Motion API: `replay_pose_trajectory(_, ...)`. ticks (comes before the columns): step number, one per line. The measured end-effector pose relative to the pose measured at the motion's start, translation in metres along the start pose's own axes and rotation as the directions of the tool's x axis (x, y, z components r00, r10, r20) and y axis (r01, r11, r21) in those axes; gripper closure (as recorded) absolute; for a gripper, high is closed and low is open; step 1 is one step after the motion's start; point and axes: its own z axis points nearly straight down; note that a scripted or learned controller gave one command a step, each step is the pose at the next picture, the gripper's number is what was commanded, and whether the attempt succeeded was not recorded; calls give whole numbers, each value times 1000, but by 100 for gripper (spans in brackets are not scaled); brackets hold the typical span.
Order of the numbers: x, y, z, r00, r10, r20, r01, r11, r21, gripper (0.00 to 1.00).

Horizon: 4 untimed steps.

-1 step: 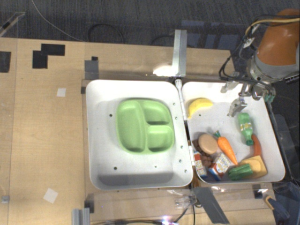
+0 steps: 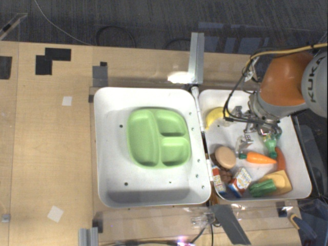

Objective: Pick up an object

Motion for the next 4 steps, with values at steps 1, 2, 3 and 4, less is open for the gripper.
replay_pose_trajectory(1,31,-21,7,999,54,4,-54,999,1,0)
replay_pose_trajectory(2,45,-50,6,961,-277,4,277,961,4,0)
replay_pose_trajectory(3,74,-50,5,758,-652,5,652,758,8,0)
replay_pose_trajectory(4,109,-59,4,782,-623,11,623,782,13,0)
